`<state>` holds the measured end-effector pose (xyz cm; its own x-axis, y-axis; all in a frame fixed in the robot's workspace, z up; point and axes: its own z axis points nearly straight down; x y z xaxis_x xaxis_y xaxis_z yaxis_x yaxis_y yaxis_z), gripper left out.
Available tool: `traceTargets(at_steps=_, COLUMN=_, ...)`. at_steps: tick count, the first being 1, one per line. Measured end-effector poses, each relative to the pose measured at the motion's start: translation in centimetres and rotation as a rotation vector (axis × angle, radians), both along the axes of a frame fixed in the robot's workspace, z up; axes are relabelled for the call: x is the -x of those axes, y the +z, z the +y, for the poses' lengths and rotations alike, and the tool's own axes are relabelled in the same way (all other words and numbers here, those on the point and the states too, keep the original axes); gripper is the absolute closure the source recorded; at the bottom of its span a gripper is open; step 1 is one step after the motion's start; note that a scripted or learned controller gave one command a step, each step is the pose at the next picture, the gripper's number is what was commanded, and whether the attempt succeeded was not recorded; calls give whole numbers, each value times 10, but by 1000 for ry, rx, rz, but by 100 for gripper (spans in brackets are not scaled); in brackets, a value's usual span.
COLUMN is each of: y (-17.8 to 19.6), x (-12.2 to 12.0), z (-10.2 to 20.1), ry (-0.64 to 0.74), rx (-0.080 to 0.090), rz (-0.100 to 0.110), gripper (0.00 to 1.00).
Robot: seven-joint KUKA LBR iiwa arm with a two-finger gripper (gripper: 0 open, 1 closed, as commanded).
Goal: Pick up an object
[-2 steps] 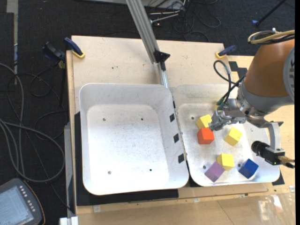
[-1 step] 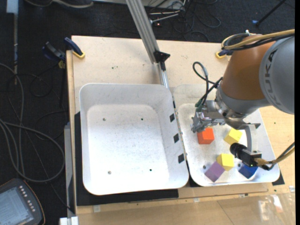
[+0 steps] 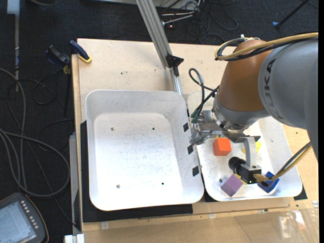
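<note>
Nearest me, at the front of the pale wooden worktop (image 3: 126, 59), the right-hand shallow white plastic bin (image 3: 253, 197) holds the loose pieces. A small purple block (image 3: 232, 185) lies close to the bin's front rim, tilted on one corner. A small blue plastic piece (image 3: 270, 184) sits to its right, also near the rim and apart from the block. Further in, a bright orange cube (image 3: 221, 147) rests on the bin floor, and a small yellow piece (image 3: 258, 146) peeks out to its right, partly hidden by the arm. The metal pincer (image 3: 202, 131) hangs just left of the orange cube, over the bin's left wall, and I cannot tell whether it is wide or narrow, nor that it holds anything. Above it bulks the grey arm with its orange band (image 3: 293, 80), reaching in from the right. The left-hand shallow white plastic bin (image 3: 131, 146) lies beside the first, their walls touching. Beyond both, a slanted aluminium rail (image 3: 154, 24) rises from the worktop, and a blue-and-yellow clamp (image 3: 76, 52) grips the far left corner.
</note>
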<state>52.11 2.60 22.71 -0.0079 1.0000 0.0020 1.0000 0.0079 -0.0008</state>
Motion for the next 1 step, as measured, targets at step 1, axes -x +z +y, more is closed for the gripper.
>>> traceTargets(at_steps=1, y=1, x=4, z=58, ry=1, rx=0, rz=0, gripper=100)
